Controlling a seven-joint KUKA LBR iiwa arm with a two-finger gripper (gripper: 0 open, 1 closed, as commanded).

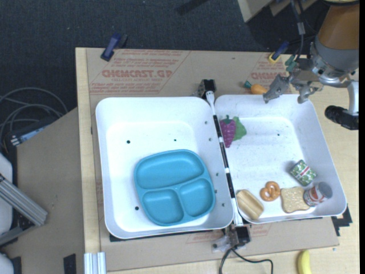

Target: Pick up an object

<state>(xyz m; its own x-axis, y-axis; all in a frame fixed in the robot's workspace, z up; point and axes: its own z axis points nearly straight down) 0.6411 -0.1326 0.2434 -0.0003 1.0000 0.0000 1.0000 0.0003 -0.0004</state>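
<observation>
Over the far rim of the right bin (319, 131), toward 1 o'clock of the frame, the gripper (289, 90) hung with its two fingers spread apart and nothing between them. The arm (337, 24) came in from 3 o'clock, orange band above the grey wrist.

Right bin contents: bunch of purple grapes (228, 130) with a green leaf at the bin's 9 o'clock, against the divider. Along the 6 o'clock wall, left to right: bread roll (249, 203), small pretzel (270, 190), slice of toast (293, 199), a small can (315, 193) lying tilted and touching the toast. A green-labelled packet (301, 172) sat just above the toast, at about 4 o'clock.

Left bin (108, 147): a blue divided tray (173, 185) at its 5 o'clock.

Outside the bins, a small orange item (258, 88) lay on the board just left of the gripper.
</observation>
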